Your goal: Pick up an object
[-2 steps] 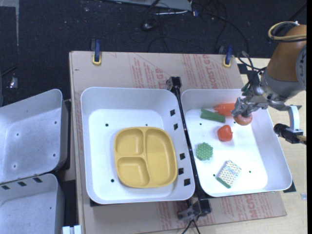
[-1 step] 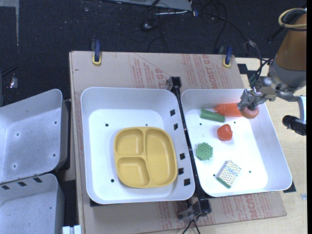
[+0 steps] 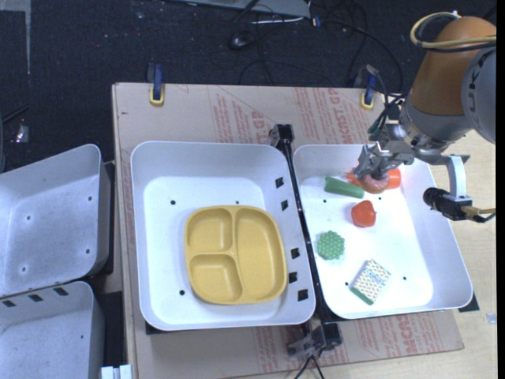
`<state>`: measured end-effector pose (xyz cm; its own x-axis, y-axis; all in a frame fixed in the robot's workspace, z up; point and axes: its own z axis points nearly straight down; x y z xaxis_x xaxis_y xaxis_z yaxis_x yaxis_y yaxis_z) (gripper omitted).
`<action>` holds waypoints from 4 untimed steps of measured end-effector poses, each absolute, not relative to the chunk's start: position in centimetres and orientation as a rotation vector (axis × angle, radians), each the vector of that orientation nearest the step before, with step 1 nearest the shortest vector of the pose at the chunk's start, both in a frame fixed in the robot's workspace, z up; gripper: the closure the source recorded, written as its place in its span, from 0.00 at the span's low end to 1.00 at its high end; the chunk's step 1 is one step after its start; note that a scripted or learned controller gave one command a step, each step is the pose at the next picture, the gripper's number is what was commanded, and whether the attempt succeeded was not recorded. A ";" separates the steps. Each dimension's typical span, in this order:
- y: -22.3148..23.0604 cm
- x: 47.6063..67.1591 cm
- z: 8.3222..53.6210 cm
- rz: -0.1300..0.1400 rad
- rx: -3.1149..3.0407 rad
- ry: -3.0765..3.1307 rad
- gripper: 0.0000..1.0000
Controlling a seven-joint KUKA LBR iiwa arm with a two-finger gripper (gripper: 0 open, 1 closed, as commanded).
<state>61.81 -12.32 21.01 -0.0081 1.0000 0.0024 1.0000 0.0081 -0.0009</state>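
The right bin (image 3: pixel 442 271) holds a green wedge (image 3: pixel 343 186), an orange-red object (image 3: pixel 383 181) at the back, a red rounded object (image 3: pixel 363 213), a green dotted ball (image 3: pixel 331 245) and a small patterned box (image 3: pixel 370 280). My gripper (image 3: pixel 373 169) is low over the back of this bin, right at the orange-red object and just right of the green wedge. The arm and wrist come in from the upper right and cover part of that object.
The left bin (image 3: pixel 150 212) holds a yellow three-compartment plate (image 3: pixel 203 287). A black divider (image 3: pixel 296 212) runs between the bins. Yellow clamps (image 3: pixel 157 95) hold the brown board at the back. Grey trays (image 3: pixel 47 212) lie off the bench to the left.
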 end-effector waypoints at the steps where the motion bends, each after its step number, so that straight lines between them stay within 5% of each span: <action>1: -7.9 61.0 21.7 0.000 -2.212 -2.227 1.00; 4: 7.9 59.5 21.2 -0.001 -2.210 -2.230 1.00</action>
